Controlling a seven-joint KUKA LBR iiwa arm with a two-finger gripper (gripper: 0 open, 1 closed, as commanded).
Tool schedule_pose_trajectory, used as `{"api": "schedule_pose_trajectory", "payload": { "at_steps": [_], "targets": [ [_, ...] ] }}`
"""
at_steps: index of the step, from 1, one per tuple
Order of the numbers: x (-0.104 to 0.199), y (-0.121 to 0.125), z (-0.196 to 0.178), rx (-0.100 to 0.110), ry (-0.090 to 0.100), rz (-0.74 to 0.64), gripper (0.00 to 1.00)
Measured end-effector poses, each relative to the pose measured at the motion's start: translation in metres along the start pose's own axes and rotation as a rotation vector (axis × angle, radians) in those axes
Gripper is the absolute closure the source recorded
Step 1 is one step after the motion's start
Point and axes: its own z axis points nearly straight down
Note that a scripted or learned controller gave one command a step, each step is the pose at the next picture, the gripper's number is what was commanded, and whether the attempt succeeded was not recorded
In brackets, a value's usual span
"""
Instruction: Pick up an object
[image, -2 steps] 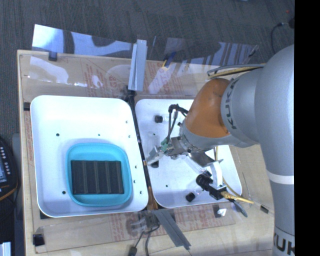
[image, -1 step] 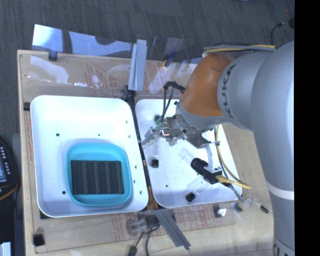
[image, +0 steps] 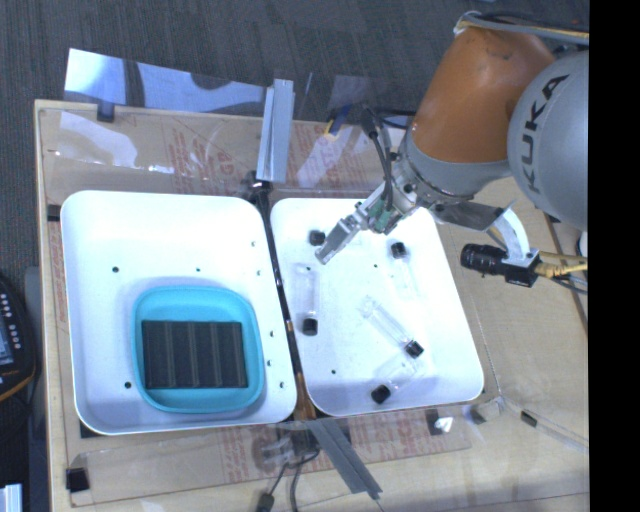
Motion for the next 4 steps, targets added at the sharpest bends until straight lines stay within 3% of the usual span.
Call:
{"api": "schedule_pose_trajectory", "payload": {
  "at_steps": [1, 2, 3, 4],
  "targets": [
    [0.000, 0.000, 0.000, 0.000, 0.000, 0.000, 0.00],
    [0.068, -0.013, 0.091, 0.005, 0.004, 0.193, 0.00],
    [0.044, -0.034, -0.133, -0.002, -0.001, -0.150, 0.00],
    [0.092, -0.007, -0.010, 0.003, 0.002, -0.217, 0.00]
  ]
}}
